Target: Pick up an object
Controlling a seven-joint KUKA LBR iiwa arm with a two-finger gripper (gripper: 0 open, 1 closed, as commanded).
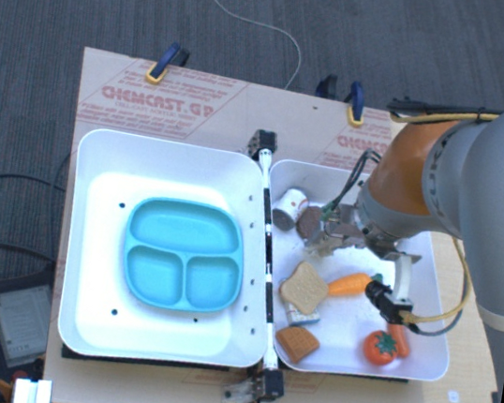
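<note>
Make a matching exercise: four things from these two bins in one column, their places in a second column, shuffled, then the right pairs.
Things:
1. blue divided plate
2. tomato
3. carrot
4. waffle piece

Places:
A. near right corner of the right bin
B. in the left bin
C. near edge of the right bin, close to the divider between the bins
D. middle of the right bin, right of the bread slice

Pairs: 1-B, 2-A, 3-D, 4-C
</note>
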